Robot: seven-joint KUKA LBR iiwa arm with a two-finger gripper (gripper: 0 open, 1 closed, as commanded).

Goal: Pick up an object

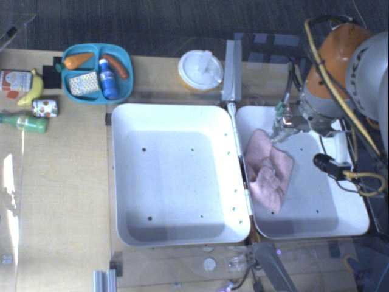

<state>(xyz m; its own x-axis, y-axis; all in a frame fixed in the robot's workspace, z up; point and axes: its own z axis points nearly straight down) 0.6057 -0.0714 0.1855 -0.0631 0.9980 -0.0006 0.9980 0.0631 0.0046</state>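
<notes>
Pink cloth crumpled in the right bin, gripper just above its upper edge, opening indiscernible.

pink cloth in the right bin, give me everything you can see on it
The pink cloth is soft fabric, crumpled and folded over itself into a lumpy, elongated heap. It lies on the floor of the right bin, against the left wall, its length running from the bin's upper left toward the lower middle. The end effector sits just above its upper edge; whether they touch can't be told.

Even overhead light, soft and slightly blurred, with glare on the left bench and faint bin-floor shadows.
</notes>
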